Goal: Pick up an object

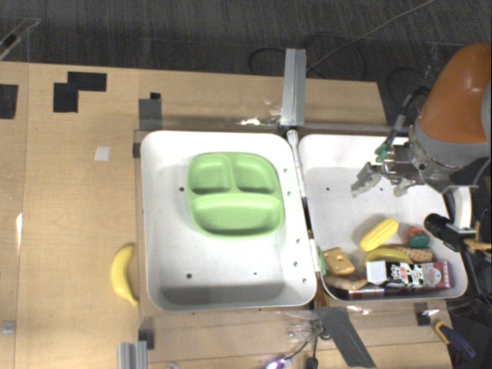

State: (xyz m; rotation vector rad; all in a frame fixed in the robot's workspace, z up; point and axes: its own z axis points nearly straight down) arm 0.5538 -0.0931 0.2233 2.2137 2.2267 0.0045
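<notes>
Your candidates for picking sit in the right bin (338, 206), clustered along its near edge. A yellow corn cob (379, 234) lies tilted toward the middle of that cluster, with a banana (400, 254) just below it. To their left you have a tan cracker-like piece (337, 262), and below the banana a boxed carton with a black-and-white cow pattern (403, 274) lies on its side against the near wall. A small orange and green item (419, 240) sits to the right of the corn; you cannot tell what it is.

Your hand (380, 177) hangs over the far half of the same bin, above bare white floor, well apart from the cluster. Its two fingers (363, 181) are spread apart and nothing sits between them. The grey wrist and the orange band (461, 98) of the arm come in from the right edge.

The left bin (154, 206) holds a green divided plate (233, 192), lying flat near its centre with three compartments. The two bins touch along a shared middle rim, and a metal rail (294, 91) runs away from that seam.

Outside the bins, a second banana (123, 274) lies on the wooden surface (69, 206), just beside the left bin's near left corner. Black cables (346, 52) trail over the dark floor beyond.
</notes>
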